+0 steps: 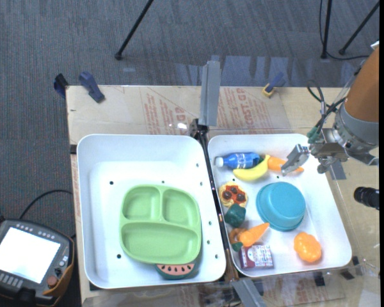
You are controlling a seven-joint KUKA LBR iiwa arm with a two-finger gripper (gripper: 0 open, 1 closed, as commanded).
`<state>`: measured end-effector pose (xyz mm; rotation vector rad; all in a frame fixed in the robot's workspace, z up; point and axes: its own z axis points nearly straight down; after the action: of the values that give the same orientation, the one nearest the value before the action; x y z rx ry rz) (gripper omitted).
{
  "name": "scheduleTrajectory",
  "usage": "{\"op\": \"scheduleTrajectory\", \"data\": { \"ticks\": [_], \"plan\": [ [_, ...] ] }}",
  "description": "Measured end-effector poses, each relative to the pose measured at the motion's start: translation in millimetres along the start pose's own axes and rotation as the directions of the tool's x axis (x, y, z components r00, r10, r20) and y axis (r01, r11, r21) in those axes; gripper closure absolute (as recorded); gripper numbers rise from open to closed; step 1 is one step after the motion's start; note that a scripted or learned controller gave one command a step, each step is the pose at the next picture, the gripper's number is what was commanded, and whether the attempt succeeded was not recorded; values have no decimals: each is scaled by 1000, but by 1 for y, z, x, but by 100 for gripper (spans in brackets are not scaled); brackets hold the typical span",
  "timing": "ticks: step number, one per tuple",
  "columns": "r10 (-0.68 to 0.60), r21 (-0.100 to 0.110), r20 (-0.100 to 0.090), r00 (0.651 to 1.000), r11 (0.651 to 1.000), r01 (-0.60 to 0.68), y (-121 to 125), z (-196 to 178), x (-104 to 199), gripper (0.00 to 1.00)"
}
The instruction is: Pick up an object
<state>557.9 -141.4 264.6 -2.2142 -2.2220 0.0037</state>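
Camera view. You have 2 white bins side by side on the bench. The left bin (93, 165) carries a green divided plate (160, 226) near its middle, with a watermelon slice (177, 270) at the front edge, partly under the plate.

The right bin (336, 216) carries the candidates. Along the back edge: a blue bottle (240, 160) lying flat, a banana (253, 171) touching it, and a small orange piece (278, 164) just beside the banana's tip. In the middle, a blue bowl (281, 205). By the left wall: a small pizza (233, 194), a dark green vegetable (235, 215), and a carrot (253, 234). At the front edge, a red packet (256, 256); at the front right corner, an orange fruit (308, 247).

The gripper (307, 160) hangs over the back right corner, nearest the orange piece. Its claw is spread, with nothing between the fingers.

Judgement: these look like light, hard plastic toys, stiff and smooth, so expect slip. Nearest target is the orange piece; pinch across its narrow width. The banana suits a mid-body grasp. Avoid the bowl, which looks too broad except at the rim.
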Motion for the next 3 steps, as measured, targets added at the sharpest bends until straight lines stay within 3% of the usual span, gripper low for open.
{"op": "scheduleTrajectory", "data": {
  "ticks": [1,2,3],
  "plan": [
    [1,3,-2,1000,1000,-1,0,-8,-1,100],
    [3,4,-1,1000,1000,-3,0,-8,-1,0],
    [-32,12,-4,999,999,32,-48,121,-33,0]
  ]
}}
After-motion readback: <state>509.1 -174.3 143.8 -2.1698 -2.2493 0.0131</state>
